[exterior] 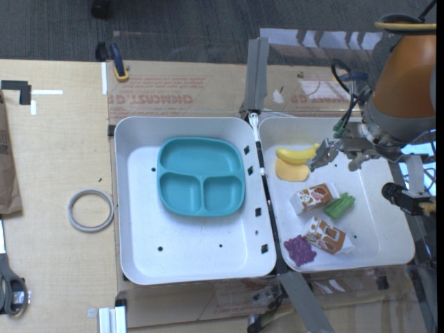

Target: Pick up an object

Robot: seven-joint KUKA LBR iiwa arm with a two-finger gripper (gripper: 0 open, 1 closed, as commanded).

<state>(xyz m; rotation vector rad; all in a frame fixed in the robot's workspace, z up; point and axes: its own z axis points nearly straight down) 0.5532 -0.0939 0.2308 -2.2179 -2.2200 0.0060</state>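
several small things lie in the right bin (388, 248): a banana (297, 154) on a yellow piece, two little cartons (313, 198), a green piece (339, 205) and a purple bunch (300, 250), so the arm does best to drop straight over one that lies apart, such as the banana, and clear the bin wall. the gripper (345, 151) hangs just right of the banana, its fingers spread apart, gripping nothing.

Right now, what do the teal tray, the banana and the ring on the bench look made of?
Teal divided tray: likely moulded plastic, smooth, even colour, soft sheen. Banana: probably toy plastic; flat uniform yellow, no blemishes. Ring on the wooden bench: pale grey, thin-walled, maybe a tape roll or plastic hoop; too small to settle.
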